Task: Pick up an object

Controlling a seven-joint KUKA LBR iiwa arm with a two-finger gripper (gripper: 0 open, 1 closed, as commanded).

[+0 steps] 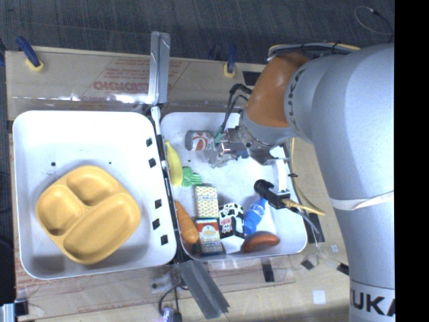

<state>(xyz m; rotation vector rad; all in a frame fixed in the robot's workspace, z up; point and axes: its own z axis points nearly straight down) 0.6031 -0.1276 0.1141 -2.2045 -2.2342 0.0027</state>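
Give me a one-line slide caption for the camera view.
KUKA arm's gripper lowered into the right bin beside a red can; yellow divided tray sits in the left bin.

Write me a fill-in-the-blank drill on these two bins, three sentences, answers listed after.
1. The yellow divided tray lies in the ____ bin.
2. The gripper hangs over the right bin next to a tipped soda ____.
3. Along the right bin's left wall, the carrot lies nearer the camera than the ____.

Answers: left; can; banana
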